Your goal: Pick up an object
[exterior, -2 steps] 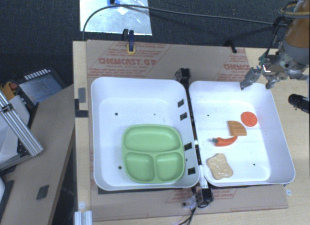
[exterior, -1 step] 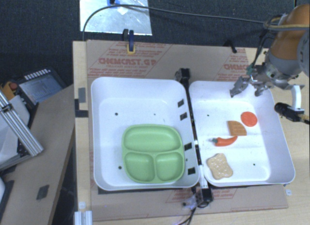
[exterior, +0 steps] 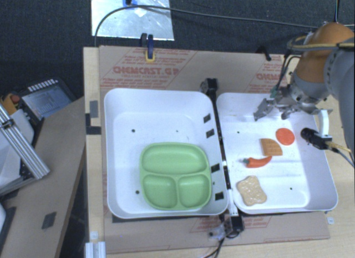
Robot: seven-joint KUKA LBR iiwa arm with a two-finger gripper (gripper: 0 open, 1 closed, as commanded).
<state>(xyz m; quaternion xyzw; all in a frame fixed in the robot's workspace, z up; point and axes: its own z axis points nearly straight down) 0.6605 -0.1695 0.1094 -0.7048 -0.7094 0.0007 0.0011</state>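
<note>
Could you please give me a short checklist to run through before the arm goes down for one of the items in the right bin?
1. Candidate items lie in the right bin: ok. A red disc, a tan slice, a red chili and a pale cracker are there.
2. Items apart enough to take one alone: ok for the cracker and the chili; the slice and the disc lie close together, so cannot tell.
3. The gripper is over the right bin: ok, near its back edge, above and left of the disc.
4. Nothing already held: cannot tell.
5. Left bin out of the path: ok; it holds a green divided plate.
</note>
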